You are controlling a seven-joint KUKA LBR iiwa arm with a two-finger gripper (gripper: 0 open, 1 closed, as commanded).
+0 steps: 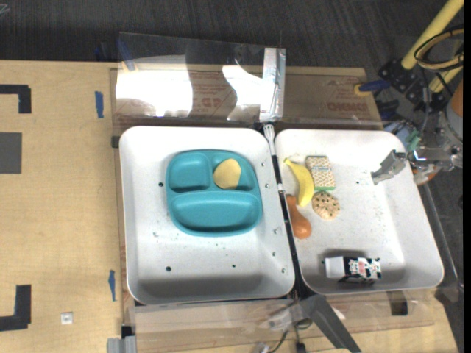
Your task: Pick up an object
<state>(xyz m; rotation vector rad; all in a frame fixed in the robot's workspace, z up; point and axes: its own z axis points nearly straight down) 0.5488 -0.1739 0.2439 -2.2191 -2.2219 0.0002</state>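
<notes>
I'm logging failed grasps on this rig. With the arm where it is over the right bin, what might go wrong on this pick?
1. The banana, carrot, cookie and small green box lie packed together, so closing on one may nudge or drag a neighbour.
2. That cluster sits against the right bin's left wall, leaving little room for a finger on that side.
3. The gripper sits near the right edge, away from every object, so a straight descent would likely close on nothing.

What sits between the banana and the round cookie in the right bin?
In the camera view, the small green-patterned packet lies between the banana and the cookie, just above the cookie and right of the banana, on the right bin.
</notes>
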